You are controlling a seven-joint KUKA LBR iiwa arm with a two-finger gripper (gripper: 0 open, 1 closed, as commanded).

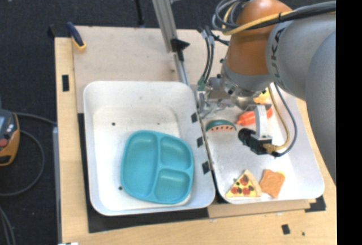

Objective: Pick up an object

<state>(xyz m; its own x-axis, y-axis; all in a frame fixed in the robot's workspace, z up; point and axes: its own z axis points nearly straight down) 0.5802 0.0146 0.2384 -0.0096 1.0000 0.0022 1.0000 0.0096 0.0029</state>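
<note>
My gripper (215,106) hangs low over the upper left part of the right bin (300,181), close to the wall between the bins. Just below it lies a small curved green and white toy (219,125); whether the gripper touches it is hidden by the wrist. An orange toy (247,118) lies just right of that, partly under the arm. A yellow piece (262,98) peeks out beneath the wrist. At the bin's front edge lie a pizza slice (244,185) and an orange-brown square piece (272,182).
The left bin (107,102) holds a blue divided plate (157,167) in its front half. A slanted aluminium post (164,12) rises behind the bins. The grey arm covers the right bin's upper right part.
</note>
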